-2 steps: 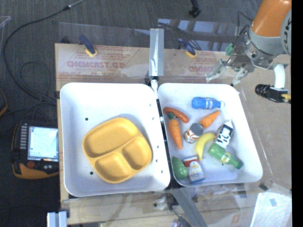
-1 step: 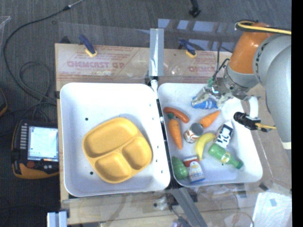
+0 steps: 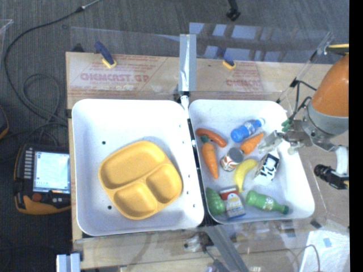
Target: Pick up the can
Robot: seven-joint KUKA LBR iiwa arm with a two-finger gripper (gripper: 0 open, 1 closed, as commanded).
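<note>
Camera view: can point(image 3: 231, 160) amid carrot point(image 3: 210, 158), banana point(image 3: 244, 173), blue bottle point(image 3: 246, 130).

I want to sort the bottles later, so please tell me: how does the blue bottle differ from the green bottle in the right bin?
The blue bottle is blue with a white cap, while the green bottle is green all over. The blue bottle looks shorter and stubbier; the green bottle is longer, with a narrow neck. The blue bottle lies near the bin's far side, beside a carrot; the green bottle lies near the front edge. Both lie on their sides in the right bin.
</note>
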